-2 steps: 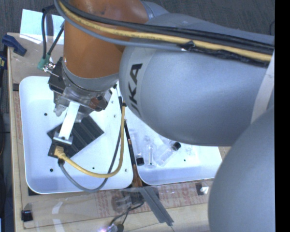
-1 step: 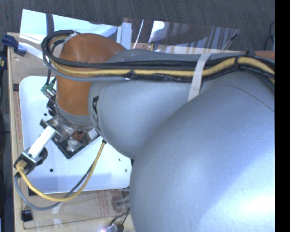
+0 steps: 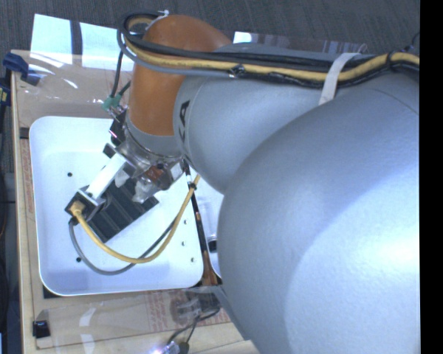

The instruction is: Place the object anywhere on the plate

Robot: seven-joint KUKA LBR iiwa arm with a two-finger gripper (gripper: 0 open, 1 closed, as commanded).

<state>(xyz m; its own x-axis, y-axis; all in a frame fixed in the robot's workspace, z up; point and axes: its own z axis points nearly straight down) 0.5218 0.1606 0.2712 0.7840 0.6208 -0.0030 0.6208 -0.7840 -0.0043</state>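
There were two white bins, one whole (image 3: 44, 198) and a second bin's sliver (image 3: 213, 223) at its three o'clock, plus one arm (image 3: 317, 198) and one gripper (image 3: 142, 189).

The left bin (image 3: 48, 198) offers bare floor along its left wall and upper-left corner. The arm (image 3: 317, 198) blocks the view's whole right half, and its gripper (image 3: 142, 188) hangs over the bin's middle

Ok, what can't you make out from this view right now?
1. Right bin: nearly all covered by the arm in the camera view; its contents cannot be told.
2. Left bin floor beneath the gripper: hidden by the wrist.
3. Whether the gripper holds anything: too obscured to tell.
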